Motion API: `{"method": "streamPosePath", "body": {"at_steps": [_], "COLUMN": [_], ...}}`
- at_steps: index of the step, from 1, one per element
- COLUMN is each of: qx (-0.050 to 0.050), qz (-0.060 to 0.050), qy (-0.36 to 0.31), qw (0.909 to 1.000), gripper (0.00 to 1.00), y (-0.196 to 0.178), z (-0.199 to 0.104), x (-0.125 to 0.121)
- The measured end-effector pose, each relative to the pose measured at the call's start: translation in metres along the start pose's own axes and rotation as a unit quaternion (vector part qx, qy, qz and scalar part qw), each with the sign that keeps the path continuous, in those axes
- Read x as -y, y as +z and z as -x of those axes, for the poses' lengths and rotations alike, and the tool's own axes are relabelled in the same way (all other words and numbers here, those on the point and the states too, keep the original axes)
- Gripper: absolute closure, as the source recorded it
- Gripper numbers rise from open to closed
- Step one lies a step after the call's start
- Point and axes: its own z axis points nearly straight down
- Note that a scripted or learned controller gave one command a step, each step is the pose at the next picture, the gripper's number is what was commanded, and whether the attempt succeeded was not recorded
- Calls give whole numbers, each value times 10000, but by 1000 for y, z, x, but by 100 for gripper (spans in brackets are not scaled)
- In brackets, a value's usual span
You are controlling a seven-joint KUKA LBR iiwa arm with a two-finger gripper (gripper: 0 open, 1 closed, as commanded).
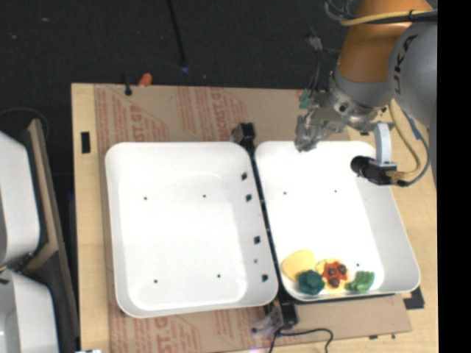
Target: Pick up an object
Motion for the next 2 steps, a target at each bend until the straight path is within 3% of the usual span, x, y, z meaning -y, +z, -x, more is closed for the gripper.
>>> {"method": "streamPosePath", "body": {"at_steps": [2], "qx": [1], "qz": [-7], "qy": [4], "qw": [10000], "gripper": [100], "y": [11], "z": [-104], "x": [29]}}
